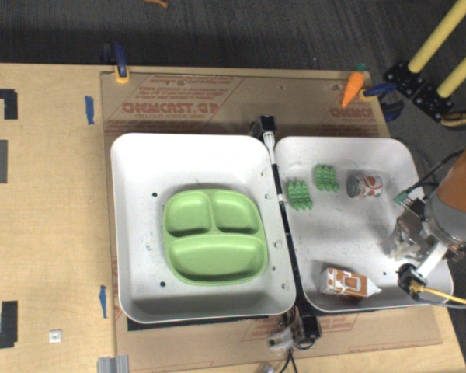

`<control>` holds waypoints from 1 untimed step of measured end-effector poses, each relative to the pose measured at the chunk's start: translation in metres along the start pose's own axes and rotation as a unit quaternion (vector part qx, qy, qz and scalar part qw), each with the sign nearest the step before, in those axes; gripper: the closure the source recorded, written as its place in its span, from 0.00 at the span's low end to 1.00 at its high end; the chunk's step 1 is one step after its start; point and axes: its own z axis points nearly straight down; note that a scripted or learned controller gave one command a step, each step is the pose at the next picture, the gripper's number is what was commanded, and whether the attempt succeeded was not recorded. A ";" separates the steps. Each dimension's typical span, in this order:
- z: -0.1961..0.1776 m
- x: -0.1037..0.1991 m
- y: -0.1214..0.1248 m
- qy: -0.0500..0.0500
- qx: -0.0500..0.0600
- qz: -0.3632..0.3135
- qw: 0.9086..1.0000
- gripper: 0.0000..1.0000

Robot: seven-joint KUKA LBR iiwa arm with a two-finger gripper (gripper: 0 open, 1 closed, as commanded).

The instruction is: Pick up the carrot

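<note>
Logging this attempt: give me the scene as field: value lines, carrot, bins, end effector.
carrot: outside both bins, on the cardboard beyond the right bin's far edge
left bin: holds a green divided plate
right bin: two green ridged pieces, a small can, an orange-and-white toy
end effector: over the right bin's right edge, far from the carrot
grasp: none visible

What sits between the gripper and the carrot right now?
In the camera view, the small can lies roughly between the gripper and the carrot, which rests outside the right bin, beyond its far rim.
</note>
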 end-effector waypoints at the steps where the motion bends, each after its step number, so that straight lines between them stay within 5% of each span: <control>1: -0.016 0.091 0.009 -0.004 0.005 -0.039 0.999 1.00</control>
